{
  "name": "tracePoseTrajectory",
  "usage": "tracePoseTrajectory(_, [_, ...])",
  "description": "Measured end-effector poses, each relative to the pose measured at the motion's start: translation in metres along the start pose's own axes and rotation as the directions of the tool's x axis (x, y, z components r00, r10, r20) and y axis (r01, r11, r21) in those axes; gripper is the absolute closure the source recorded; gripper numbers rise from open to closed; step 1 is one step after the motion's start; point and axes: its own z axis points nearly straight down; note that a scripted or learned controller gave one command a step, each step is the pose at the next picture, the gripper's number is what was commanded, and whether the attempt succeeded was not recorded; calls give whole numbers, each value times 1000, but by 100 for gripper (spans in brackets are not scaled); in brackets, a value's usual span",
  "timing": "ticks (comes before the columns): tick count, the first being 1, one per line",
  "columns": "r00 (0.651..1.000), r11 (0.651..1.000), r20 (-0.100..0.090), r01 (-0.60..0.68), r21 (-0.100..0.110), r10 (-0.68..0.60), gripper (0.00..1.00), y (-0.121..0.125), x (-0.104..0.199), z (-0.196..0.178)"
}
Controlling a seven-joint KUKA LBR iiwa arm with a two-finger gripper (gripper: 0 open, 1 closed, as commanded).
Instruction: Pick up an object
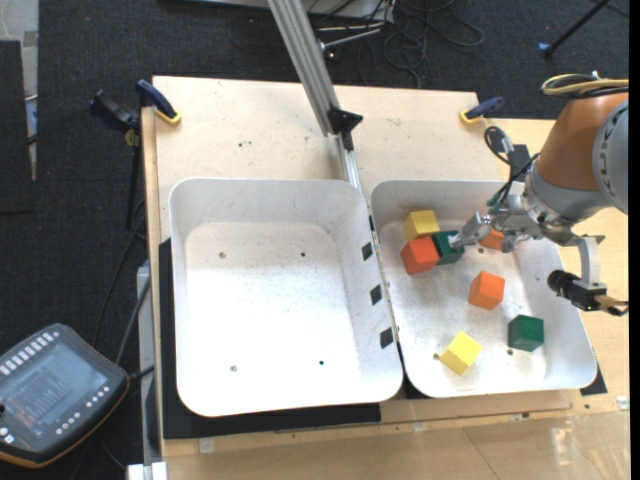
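A pale tabletop (260, 133) on dark carpet carries two white bins; the arm reaches into the right bin (575, 368) from the right, wrist tilted low. The hand (462, 238) sits down among the blocks, but whether it is wide or narrow I cannot tell. Just left of it a dark green block (449, 247) touches a red cube (420, 255), a yellow cube (421, 223) beyond. The green block looks light, rigid and smooth; its flat opposite faces suit a grip.
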Motion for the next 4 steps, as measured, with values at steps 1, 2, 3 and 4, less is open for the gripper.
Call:
tracePoseTrajectory(1, [1000, 1000, 1, 0, -6, 0, 100, 2, 0, -10])
tracePoseTrajectory(2, [1000, 1000, -3, 0, 14, 0, 100, 8, -8, -57])
tracePoseTrajectory(3, [1000, 1000, -3, 0, 13, 0, 100, 8, -13, -102])
tracePoseTrajectory(4, [1000, 1000, -3, 1, 13, -1, 100, 10, -13, -144])
